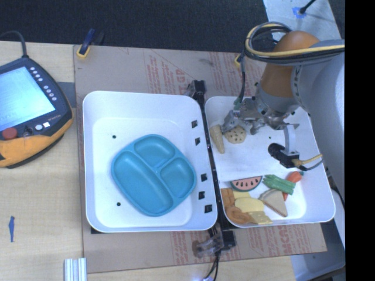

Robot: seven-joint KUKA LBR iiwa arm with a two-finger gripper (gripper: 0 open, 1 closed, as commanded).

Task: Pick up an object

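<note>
Gripper (pixel 233 123) low over cookie (pixel 237 135)

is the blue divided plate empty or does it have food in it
Empty: the blue plate lies flat in the left bin, its three compartments bare.

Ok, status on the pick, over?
Gripper low in right bin, over cookie. Grasp unconfirmed. Banana piece close beside. Blue tray in left bin.

Smooth glossy white plastic bins (pixel 94 157), a matt blue plastic tray (pixel 153 173), on brown cardboard (pixel 152 69)
</note>
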